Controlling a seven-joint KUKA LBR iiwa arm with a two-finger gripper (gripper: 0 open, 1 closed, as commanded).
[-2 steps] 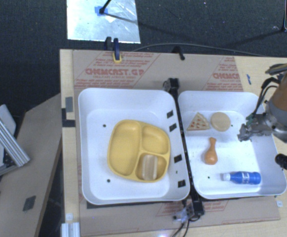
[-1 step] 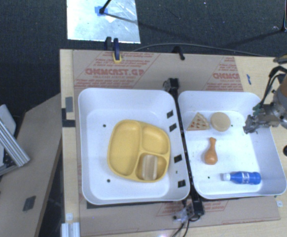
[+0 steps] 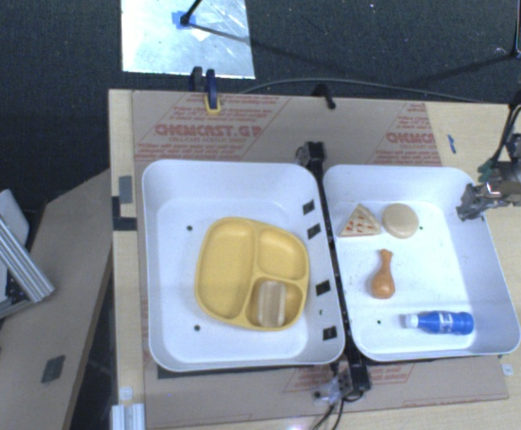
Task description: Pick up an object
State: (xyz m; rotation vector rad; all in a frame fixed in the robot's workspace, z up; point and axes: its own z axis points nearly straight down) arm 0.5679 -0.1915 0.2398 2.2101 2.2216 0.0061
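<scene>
The right bin (image 3: 484, 267) holds a triangular pizza slice toy (image 3: 361, 222), a round beige bun (image 3: 401, 219), a brown drumstick (image 3: 382, 274) and a blue bottle (image 3: 440, 322) lying on its side. My gripper (image 3: 477, 201) hangs over the bin's upper right rim, well apart from all of them; the bun is the nearest, off to its left. Nothing shows in its grasp.
The left bin (image 3: 166, 240) holds a yellow divided plate (image 3: 243, 262) with a pale translucent item (image 3: 269, 303) in its lower right compartment. A black clamp bar (image 3: 325, 240) runs between the bins. Cardboard (image 3: 243, 124) lies under both.
</scene>
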